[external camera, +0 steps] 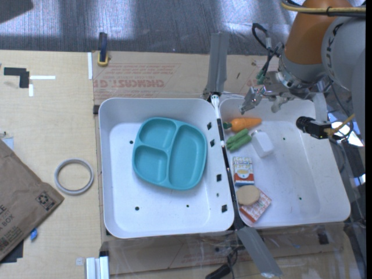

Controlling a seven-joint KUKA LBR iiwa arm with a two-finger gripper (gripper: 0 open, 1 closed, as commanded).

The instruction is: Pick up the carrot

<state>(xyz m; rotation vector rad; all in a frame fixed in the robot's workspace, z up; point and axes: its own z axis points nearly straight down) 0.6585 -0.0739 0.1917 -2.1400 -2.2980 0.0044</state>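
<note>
hovering over the right bin's (325, 179) far left corner, your claw (261, 99) sits just above the carrot (246, 122) with its fingers spread and nothing between them. carrot lies flat by the bin's left wall, green veg (238, 139) just beside it.

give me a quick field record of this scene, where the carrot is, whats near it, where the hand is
carrot: orange carrot lying in the right bin, near its far left corner
beside carrot: green vegetable just in front of it; small white block to its right
other right-bin items: small carton, round biscuit-like item on a red packet
left bin: teal divided plate
hand: above the far edge of the right bin, just behind the carrot, not holding it
outside bins: tape ring on the bench, left
</note>
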